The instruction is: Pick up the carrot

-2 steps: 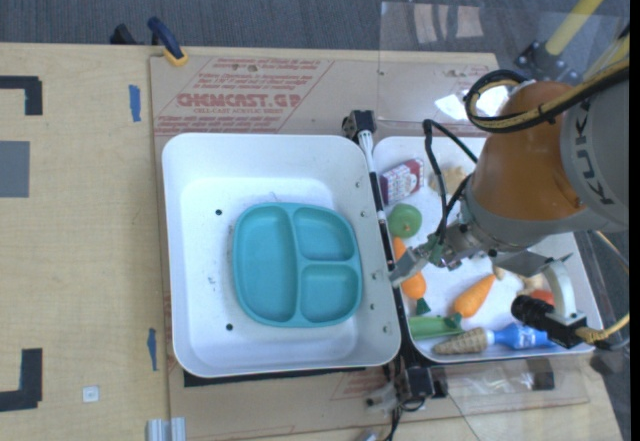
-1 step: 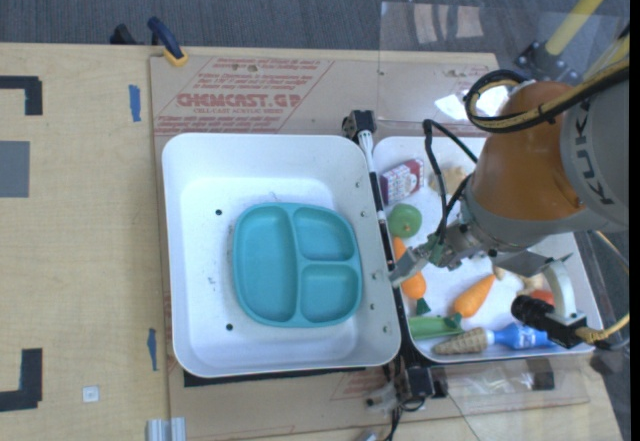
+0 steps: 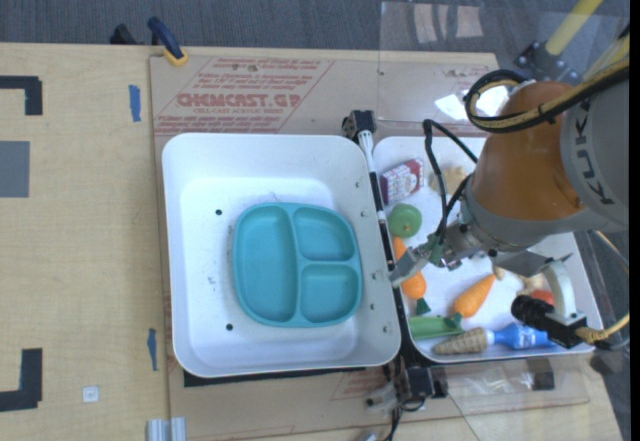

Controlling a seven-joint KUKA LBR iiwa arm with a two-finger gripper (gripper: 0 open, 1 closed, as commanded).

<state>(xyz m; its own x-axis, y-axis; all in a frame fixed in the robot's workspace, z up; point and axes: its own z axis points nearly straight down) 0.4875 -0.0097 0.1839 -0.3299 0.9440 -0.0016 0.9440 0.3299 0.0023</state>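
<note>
The carrot (image 3: 473, 296), orange and tapered, lies at a slant in the lower middle of the right bin (image 3: 585, 301). My gripper (image 3: 418, 259) hangs low over the left side of that bin, up and to the left of the carrot and apart from it. It sits just above a smaller orange piece (image 3: 412, 285) near the bin's left wall. The orange wrist band (image 3: 520, 164) hides the bin's upper middle.
Around the gripper lie a green round fruit (image 3: 405, 220), a red and white packet (image 3: 403, 178), a flat green piece (image 3: 436, 325), a cone (image 3: 461, 341) and a blue item (image 3: 520, 336). The left bin (image 3: 190, 229) holds a teal divided plate (image 3: 297, 262).
</note>
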